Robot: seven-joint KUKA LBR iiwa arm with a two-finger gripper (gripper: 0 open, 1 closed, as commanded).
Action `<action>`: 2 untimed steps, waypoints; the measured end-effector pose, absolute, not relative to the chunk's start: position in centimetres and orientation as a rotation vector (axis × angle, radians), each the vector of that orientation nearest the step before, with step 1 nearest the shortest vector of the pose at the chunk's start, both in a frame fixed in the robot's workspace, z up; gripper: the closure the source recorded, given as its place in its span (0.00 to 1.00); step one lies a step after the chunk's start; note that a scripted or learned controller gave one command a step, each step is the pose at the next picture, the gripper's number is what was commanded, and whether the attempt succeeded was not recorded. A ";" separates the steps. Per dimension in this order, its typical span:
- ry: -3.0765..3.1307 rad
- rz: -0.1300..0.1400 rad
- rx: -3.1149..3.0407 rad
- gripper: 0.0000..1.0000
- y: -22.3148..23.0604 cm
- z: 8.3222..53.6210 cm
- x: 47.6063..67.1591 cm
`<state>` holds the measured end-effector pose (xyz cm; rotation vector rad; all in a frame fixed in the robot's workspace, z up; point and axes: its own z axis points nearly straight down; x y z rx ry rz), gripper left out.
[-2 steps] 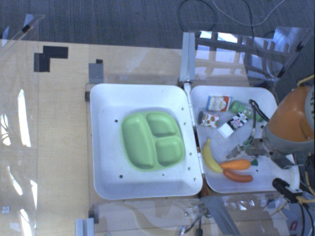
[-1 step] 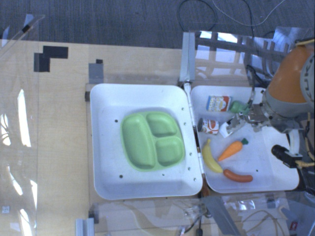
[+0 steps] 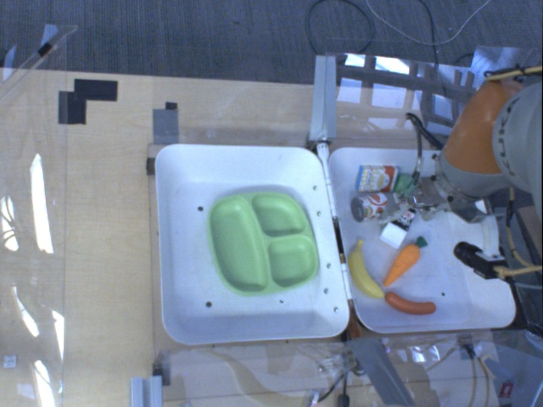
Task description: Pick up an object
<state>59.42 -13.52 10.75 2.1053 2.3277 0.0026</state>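
The right bin [image 3: 475, 308] holds several small things. A small printed carton [image 3: 376, 178] lies at its far left. Just below it a metal can [image 3: 368, 207] rests on its side. Nearer the front lie a white block [image 3: 392, 234], an orange carrot [image 3: 403, 264], a yellow banana [image 3: 365, 271] and a red sausage [image 3: 410, 303]. My gripper [image 3: 413, 203] hangs low over the bin's middle, just right of the can and above the white block. I see nothing lifted.
The left bin [image 3: 182, 295] holds a green divided plate [image 3: 261, 242]. A metal frame [image 3: 322, 100] stands behind the seam between the bins. The grey and orange arm [image 3: 488, 134] covers the right bin's far right corner.
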 end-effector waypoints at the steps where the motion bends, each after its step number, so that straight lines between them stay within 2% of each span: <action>1: 2.263 -0.019 2.207 0.00 -14.9 8.4 63.1; 2: 2.249 0.010 2.181 1.00 -14.7 9.6 64.0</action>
